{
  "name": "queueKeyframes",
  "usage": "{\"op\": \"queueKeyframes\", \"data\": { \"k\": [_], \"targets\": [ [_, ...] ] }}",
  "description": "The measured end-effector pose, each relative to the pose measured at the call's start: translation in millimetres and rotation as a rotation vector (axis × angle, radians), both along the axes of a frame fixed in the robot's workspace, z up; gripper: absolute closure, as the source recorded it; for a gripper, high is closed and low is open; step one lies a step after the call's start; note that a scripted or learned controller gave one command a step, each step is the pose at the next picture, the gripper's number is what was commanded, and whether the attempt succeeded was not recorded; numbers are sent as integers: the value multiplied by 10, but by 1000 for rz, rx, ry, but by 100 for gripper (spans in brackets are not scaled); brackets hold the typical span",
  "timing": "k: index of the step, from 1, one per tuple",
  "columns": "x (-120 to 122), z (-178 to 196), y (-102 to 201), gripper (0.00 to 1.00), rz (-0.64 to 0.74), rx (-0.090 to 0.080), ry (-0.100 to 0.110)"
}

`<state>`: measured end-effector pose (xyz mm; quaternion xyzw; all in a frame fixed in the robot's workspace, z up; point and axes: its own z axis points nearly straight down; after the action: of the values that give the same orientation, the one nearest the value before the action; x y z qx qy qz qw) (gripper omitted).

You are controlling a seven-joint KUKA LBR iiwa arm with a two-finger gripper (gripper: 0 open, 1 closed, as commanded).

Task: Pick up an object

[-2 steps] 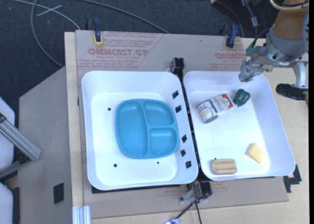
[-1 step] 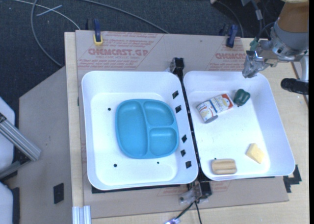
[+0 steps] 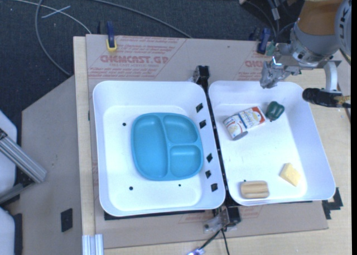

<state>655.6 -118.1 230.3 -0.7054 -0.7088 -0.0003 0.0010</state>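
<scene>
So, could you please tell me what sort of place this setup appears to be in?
Probably a robotics lab bench for pick-up trials: two shallow white plastic bins sit on a clamped board, loose cables trail over dark carpet, and a grey metal gripper hangs above small toy items, with a blue divided plate alongside.

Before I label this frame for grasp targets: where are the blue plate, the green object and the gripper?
blue plate (image 3: 167, 153): camera view, divider ridge.
green object (image 3: 274, 110): camera view, its top.
gripper (image 3: 271, 78): camera view, between fingertips.

A blue divided plate (image 3: 167, 145) lay in the left white bin (image 3: 106, 136). Black clips (image 3: 207, 139) joined the two bins. Grey cables (image 3: 61, 11) trailed across the dark floor beyond the cardboard sheet (image 3: 139, 53).
</scene>
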Motion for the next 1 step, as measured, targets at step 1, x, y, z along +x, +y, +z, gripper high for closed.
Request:
{"op": "queueKeyframes", "data": {
  "k": [1],
  "targets": [
    [-121,-61,523,100,0,1,2]
  ]
}}
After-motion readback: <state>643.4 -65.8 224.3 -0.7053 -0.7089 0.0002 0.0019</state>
